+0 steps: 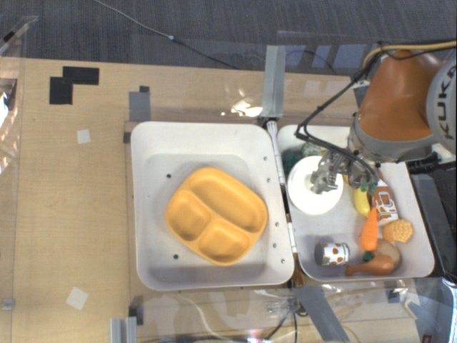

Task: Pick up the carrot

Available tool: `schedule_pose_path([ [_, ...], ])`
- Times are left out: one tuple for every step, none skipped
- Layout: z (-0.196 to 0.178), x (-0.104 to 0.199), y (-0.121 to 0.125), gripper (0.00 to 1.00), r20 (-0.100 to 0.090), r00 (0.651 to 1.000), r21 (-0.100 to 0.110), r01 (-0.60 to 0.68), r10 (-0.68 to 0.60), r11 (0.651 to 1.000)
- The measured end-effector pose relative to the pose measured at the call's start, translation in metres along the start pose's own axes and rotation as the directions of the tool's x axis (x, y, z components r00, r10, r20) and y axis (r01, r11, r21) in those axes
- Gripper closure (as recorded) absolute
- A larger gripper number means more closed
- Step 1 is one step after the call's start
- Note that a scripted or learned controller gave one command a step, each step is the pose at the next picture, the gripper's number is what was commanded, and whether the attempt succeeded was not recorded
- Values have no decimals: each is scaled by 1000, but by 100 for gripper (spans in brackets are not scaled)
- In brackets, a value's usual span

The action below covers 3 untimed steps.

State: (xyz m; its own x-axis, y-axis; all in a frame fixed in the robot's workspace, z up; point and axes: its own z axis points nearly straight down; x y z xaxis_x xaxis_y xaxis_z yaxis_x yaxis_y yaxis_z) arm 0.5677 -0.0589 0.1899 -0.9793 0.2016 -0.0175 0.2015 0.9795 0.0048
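Two white bins: left bin (143, 213), right bin (421, 256). One yellow divided plate (216, 215), three compartments, in left bin. Right bin, counted: one carrot (369, 231) at 3 o'clock of bin centre; one white round disc (308, 191) at 10 o'clock; one small can (333, 253) at 7 o'clock; one yellow item (360, 201), partly hidden; one round cracker (398, 231) at 4 o'clock; one brown drumstick-like piece (377, 263) at 5 o'clock; one red-and-white packet (385, 204); one green item (288, 160), mostly hidden. One arm, one gripper (328, 177).
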Motion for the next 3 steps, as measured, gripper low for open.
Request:
schedule_pose_path([
  [98, 44, -33, 100, 1, 1000, 1, -24, 24, 1000],
  [98, 44, -33, 0, 1, 1000, 2, -23, 23, 1000],
  [90, 55, -43, 0, -9, 1000, 4, -5, 5, 1000],
])
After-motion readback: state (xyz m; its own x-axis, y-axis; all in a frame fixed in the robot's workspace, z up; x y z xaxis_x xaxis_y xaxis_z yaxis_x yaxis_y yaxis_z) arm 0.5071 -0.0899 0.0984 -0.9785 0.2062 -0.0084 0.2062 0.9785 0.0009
